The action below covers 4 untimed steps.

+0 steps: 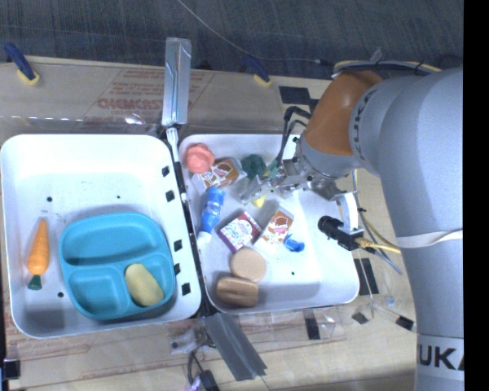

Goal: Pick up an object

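Two shallow white bins sit side by side on the bench (81, 88). The left bin (16, 161) holds a blue divided tray (106, 243) with a yellow potato-shaped piece (144, 284) lying in its lower right compartment. An orange toy carrot (37, 249) lies just beside the tray's left edge, against the bin floor.

The right bin (338, 279) carries a loose scatter of small things. A pink round piece (198, 157) sits at the upper left corner, with a small brown packet (224, 172) touching it on the right and a dark green piece (253, 166) a little further right. A blue bottle (211, 208) lies tilted below them, close to the bin's left wall. Near the middle are two printed cartons, a purple-and-white carton (239, 230) and an orange-and-white carton (278, 225), side by side; a small blue piece (295, 245) lies just beside the latter. A tan round bun (248, 264) and a brown bread loaf (237, 292) rest at the lower part, touching each other.

Reaching in from the right, the grey arm (407, 153) with its orange band bends down over the upper right of this bin. The end effector (284, 177) is low among the objects near the green piece; I cannot tell whether it is open or closed, nor whether anything is gripped.
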Each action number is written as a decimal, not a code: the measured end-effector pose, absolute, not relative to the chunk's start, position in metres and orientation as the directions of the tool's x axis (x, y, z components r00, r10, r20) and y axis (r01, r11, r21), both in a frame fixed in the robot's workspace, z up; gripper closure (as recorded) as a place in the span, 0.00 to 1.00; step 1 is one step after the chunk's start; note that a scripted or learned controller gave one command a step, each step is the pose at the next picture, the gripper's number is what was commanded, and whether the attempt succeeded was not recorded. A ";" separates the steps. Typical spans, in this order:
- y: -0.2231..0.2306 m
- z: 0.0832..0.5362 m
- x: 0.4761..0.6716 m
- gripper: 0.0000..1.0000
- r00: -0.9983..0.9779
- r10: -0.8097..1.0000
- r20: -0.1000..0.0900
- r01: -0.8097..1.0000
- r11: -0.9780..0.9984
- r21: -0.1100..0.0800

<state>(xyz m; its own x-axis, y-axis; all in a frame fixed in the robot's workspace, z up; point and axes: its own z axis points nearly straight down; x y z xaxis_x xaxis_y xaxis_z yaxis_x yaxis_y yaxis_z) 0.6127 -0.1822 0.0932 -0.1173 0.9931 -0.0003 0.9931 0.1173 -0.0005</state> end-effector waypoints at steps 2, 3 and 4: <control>-0.181 0.118 0.634 0.00 -0.054 0.999 0.000 0.999 0.054 0.000; -0.182 0.092 0.600 0.00 -0.146 0.989 0.002 0.989 0.146 -0.003; -0.182 0.103 0.602 1.00 -0.150 0.989 0.000 0.989 0.150 -0.002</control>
<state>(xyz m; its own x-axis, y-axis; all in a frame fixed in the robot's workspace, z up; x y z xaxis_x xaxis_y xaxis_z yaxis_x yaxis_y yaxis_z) 0.6015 -0.1820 0.1031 -0.1499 0.9887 0.0004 0.9887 0.1499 -0.0017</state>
